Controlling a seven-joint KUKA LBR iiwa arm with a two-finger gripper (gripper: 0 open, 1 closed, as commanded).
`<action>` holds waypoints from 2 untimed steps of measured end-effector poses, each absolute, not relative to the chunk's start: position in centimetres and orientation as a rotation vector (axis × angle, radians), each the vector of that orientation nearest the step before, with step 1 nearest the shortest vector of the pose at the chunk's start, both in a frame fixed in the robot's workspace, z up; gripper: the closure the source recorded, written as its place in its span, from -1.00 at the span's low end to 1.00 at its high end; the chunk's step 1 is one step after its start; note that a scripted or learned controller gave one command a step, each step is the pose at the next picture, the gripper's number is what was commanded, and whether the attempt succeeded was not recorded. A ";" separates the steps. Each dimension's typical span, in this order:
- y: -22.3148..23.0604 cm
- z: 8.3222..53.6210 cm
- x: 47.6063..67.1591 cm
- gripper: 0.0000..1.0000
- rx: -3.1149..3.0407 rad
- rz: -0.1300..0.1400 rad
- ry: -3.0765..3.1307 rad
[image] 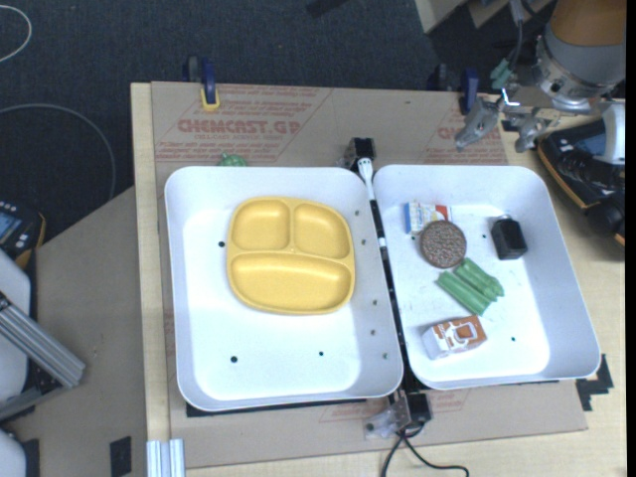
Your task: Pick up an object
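Camera view gives me both bins from above, so I read it from the left. The left bin (199, 296) holds a yellow divided plate (291, 254), lying flat and slightly toward the far side; I take it as the drop place, since nothing sits in its compartments. The right bin (556, 296) carries the loose things, scattered so that each can be reached alone. Nearest the divider is a small white packet with red and blue print (425, 215), and a round brown disc (442, 243) touches its near edge. Just below the disc lies a green ridged piece (470, 288), tilted, and nearer me a small white and orange carton (455, 337) rests on its side, apart from the rest. A black block (508, 238) sits alone toward the right wall.

The gripper (481, 119) hangs beyond the far rim of the right bin, over the cardboard, well apart from every object. I cannot tell how its fingers stand, and nothing is between them. I judge no pick has begun; the black block looks the easiest target.
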State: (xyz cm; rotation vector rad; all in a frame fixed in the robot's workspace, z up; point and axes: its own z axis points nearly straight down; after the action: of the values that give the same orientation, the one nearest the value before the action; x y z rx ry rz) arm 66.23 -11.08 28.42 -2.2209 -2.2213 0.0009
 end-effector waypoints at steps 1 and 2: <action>-11.1 29.5 66.3 1.00 -2.222 -0.002 -2.225; -5.2 25.8 58.9 1.00 -2.212 0.006 -2.220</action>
State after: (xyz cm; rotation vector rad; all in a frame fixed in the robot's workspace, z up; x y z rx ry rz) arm 58.91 -5.17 25.77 -2.2120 -2.2197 0.0058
